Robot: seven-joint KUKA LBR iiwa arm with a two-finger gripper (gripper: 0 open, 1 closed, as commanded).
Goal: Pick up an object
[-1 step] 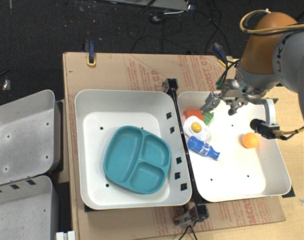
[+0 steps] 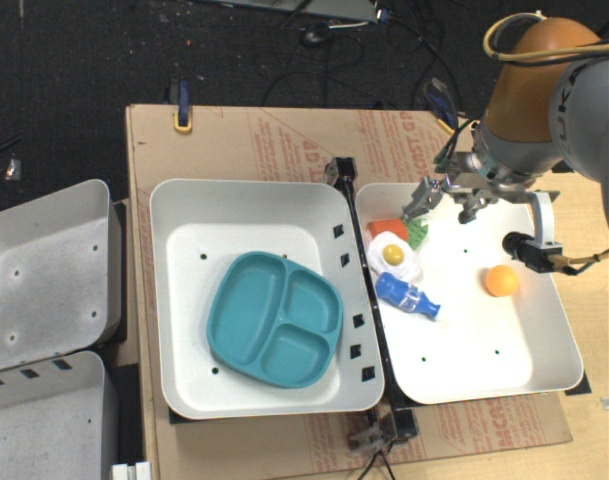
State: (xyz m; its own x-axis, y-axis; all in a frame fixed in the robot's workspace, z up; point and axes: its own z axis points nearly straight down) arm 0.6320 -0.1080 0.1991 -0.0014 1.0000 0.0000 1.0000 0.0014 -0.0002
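The grey two-finger gripper [image 2: 446, 198] hangs open and empty over the upper part of the right white bin [image 2: 554, 353]. Just below-left of it lies a cluster: green toy [image 2: 417, 232], fried-egg toy [image 2: 393, 256], blue plastic bottle [image 2: 407, 296] slanting down-right. A small orange ball [image 2: 501, 281] sits apart, lower right.

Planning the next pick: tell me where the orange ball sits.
The orange ball lies in the right bin, toward its right side, apart from the blue bottle to its left.
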